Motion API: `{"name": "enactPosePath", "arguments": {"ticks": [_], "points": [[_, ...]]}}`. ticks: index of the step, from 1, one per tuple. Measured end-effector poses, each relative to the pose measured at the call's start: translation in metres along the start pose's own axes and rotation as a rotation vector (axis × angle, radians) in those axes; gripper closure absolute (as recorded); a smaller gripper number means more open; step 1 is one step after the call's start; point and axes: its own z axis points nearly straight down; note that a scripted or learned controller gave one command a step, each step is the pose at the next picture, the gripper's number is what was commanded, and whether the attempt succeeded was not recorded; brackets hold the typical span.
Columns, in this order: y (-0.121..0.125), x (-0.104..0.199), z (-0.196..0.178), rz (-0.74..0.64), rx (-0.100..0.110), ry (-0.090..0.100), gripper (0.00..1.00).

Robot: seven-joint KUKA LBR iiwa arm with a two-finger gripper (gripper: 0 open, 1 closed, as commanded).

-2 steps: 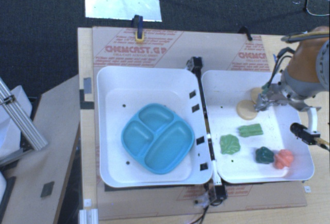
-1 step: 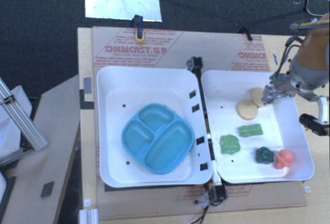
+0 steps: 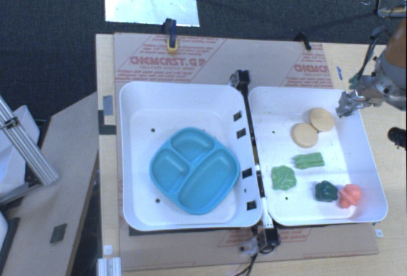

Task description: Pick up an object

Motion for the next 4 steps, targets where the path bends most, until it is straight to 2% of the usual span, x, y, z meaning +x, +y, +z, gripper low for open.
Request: {"name": "enactPosePath", "arguments": {"ticks": [1, 3, 4], "points": [[0.001, 0.000, -0.017, -0.001, 0.004, 0.001, 1.00], [0.032, 0.101, -0.023, -0.006, 0.004, 0.004, 1.00], [0.037, 0.156, -0.032, -0.006, 0.005, 0.004, 1.00]]}}
